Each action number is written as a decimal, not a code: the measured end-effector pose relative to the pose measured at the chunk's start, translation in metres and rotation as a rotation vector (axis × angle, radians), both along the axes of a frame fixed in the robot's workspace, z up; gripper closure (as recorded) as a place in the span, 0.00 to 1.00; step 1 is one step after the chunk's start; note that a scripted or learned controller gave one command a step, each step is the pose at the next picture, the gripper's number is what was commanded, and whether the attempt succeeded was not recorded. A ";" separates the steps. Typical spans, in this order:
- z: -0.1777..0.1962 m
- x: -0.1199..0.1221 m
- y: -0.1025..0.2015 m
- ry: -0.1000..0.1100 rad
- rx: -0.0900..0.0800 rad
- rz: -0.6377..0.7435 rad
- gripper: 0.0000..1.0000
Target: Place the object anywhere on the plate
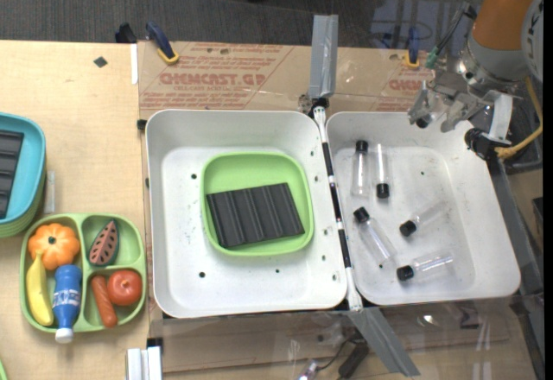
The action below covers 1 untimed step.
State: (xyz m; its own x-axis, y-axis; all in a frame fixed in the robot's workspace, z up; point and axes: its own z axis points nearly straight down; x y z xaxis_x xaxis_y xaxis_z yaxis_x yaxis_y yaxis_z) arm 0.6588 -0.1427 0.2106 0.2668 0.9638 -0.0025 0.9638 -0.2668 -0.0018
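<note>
camera view: 2 white bins side by side. pincer (438, 113) sits above the far right corner of the right bin (484, 283), orange-banded arm behind it to the right. can't tell how it's set, the tip is too cluttered to read, and nothing visibly sits in it.

right bin, all nearer the camera than the pincer: 5 clear tubes with black caps. tube 1 (360, 164) and tube 2 (380, 173) lie parallel, just beside each other, left of and below the pincer. tube 3 (372, 234) is further down left, angled. tube 4 (422, 220) sits roughly straight below the pincer. tube 5 (425, 267) is furthest from it, near the front rim. none touch each other.

left bin (173, 283), well left of the pincer: 1 green plate (216, 175) with 1 dark ribbed slab (255, 214) lying on it. no tube on the plate.

far left on the bench, furthest from the pincer: 1 green divided tray (138, 236) of toy food and 1 blue tray (30, 175) at the frame edge.
</note>
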 end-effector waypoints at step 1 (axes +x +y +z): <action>0.000 0.000 0.000 0.000 0.000 0.000 0.00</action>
